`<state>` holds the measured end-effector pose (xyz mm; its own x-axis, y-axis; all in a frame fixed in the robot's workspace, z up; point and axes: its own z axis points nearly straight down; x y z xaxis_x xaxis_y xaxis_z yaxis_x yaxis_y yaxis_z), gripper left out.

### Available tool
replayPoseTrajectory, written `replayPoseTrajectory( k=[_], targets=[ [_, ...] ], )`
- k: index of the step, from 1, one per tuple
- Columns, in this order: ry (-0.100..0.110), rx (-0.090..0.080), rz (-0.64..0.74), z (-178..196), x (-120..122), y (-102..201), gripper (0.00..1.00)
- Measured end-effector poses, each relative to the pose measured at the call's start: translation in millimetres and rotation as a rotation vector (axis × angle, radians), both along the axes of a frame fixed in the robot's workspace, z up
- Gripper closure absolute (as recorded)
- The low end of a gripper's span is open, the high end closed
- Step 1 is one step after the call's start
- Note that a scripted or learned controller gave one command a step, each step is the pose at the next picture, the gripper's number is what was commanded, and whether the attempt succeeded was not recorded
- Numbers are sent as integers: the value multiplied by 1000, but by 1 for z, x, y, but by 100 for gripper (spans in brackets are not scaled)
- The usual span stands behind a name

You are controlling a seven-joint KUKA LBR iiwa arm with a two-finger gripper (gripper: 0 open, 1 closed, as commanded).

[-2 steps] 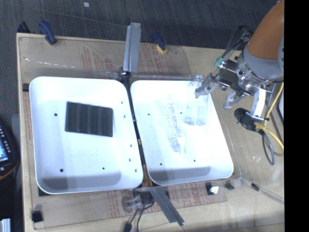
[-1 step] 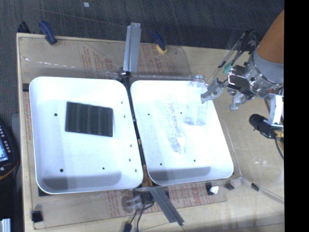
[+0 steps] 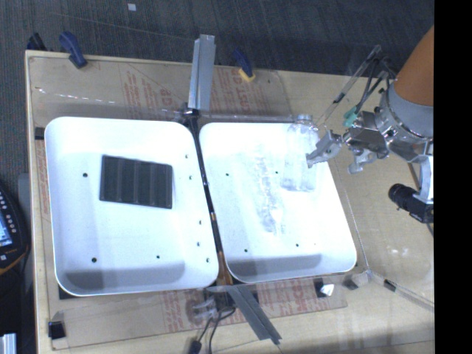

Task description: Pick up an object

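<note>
A dark ridged rectangular pad [image 3: 136, 181] lies flat in the left bin [image 3: 66, 257]. In the right bin [image 3: 332, 253], a clear plastic bottle-like object [image 3: 297, 157] lies near the back right corner. A strip of crinkled clear plastic [image 3: 267, 194] stretches down the middle of that bin. My gripper [image 3: 338, 152] hangs over the right bin's right rim, just to the right of the clear bottle-like object, its tip close to that object. I cannot make out whether it touches it.
A metal bar [image 3: 201, 72] stands up behind the seam between the bins, and another bracket [image 3: 247, 316] sits at the front. Blue clamps [image 3: 74, 50] hold the bench's back edge. Thin cables [image 3: 361, 80] run from the wrist towards the back.
</note>
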<state>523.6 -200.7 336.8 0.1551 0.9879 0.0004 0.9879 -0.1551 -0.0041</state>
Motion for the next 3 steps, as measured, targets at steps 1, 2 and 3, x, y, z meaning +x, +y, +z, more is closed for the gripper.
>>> replayPoseTrajectory(
  k=[1, 2, 3],
  targets=[
    [1, 0, 6, 10, 1, 1, 100],
    [-3, -3, -399, 57, 28, 35, 100],
    [2, -3, -674, 53, 12, 67, 100]
  ],
)
